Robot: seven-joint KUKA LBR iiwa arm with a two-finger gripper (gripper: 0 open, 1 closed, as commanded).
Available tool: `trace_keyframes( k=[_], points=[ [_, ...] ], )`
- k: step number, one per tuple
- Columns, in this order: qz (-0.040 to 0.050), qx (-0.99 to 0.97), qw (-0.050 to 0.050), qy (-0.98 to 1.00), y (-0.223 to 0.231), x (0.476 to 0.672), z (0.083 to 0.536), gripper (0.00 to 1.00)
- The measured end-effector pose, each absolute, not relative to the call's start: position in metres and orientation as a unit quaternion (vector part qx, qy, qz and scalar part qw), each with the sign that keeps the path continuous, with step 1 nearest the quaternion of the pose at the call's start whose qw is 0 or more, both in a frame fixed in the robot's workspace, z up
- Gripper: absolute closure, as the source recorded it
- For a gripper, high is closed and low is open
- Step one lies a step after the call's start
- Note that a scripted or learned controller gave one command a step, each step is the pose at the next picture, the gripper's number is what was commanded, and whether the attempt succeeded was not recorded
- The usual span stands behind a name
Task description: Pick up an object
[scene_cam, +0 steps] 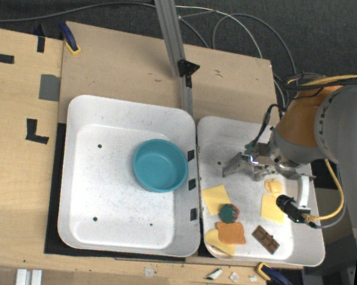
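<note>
Your worktop (130,66) is bare wood. It carries two white bins side by side: left bin (75,223), right bin (222,135).

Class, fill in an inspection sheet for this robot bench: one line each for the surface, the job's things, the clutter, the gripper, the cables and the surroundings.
Surface: wooden bench bearing a left bin and a right bin, both white, side by side.
Job's things: in the right bin, yellow pieces, a green and red item, an orange piece and a brown bar; in the left bin, a blue bowl.
Clutter: small white bits and a blue-yellow clamp at the bench's front edge; black tape marks on the left.
Gripper: gripper low over the right bin, fingers spread, nothing between them.
Cables: black cables behind the bins; a yellow cable on the arm.
Surroundings: a grey slanted pole; dark floor.
</note>
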State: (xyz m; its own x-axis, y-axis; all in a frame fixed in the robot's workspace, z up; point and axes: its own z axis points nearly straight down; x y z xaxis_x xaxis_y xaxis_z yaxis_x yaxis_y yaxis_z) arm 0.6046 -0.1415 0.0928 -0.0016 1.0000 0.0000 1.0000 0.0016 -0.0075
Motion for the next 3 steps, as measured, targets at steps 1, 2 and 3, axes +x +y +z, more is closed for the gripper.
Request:
trace_keyframes(
  k=[1, 2, 3],
  points=[
    [0.0010, -0.706, 0.001, -0.708, -0.141, 0.606, 0.106, 1.00],
    [-0.0009, -0.707, -0.001, -0.708, -0.139, 0.610, 0.149, 1.00],
    [-0.0011, -0.707, -0.002, -0.708, -0.144, 0.618, 0.197, 1.00]
  ],
)
